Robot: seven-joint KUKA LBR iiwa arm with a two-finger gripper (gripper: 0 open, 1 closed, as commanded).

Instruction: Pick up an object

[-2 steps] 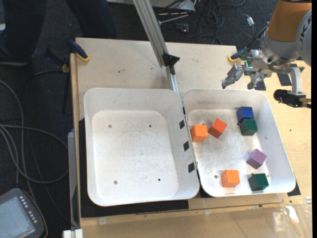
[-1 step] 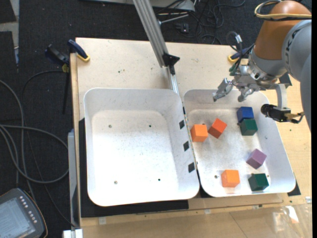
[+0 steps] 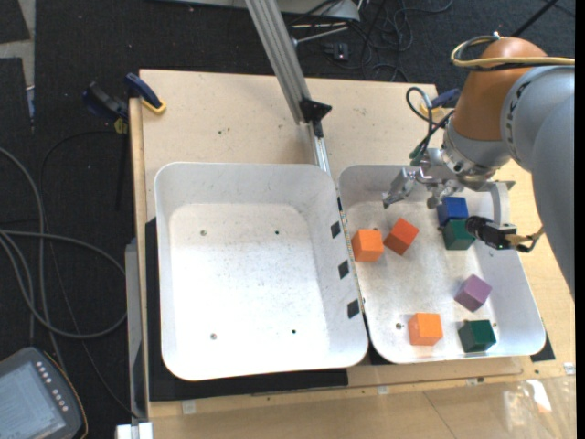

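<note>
Closest to me, along the near edge of the right bin (image 3: 526, 311), sit a dark green cube (image 3: 477, 335) in the near right corner and an orange cube (image 3: 425, 328) just to its left. A little further back, a purple cube (image 3: 473, 292) lies near the bin's right edge. Toward the bin's left side, an orange block (image 3: 367, 244) and a darker orange-red block (image 3: 401, 236) rest just beside each other, the second turned at an angle. At the far end, a blue cube (image 3: 452, 209) and a green cube (image 3: 458, 234) sit touching. The gripper (image 3: 399, 190) hangs over the bin's far edge, left of the blue cube, holding nothing that I can see; how wide it stands I cannot tell. The left bin (image 3: 174, 245) sits alongside on the bench (image 3: 228, 108).
</note>
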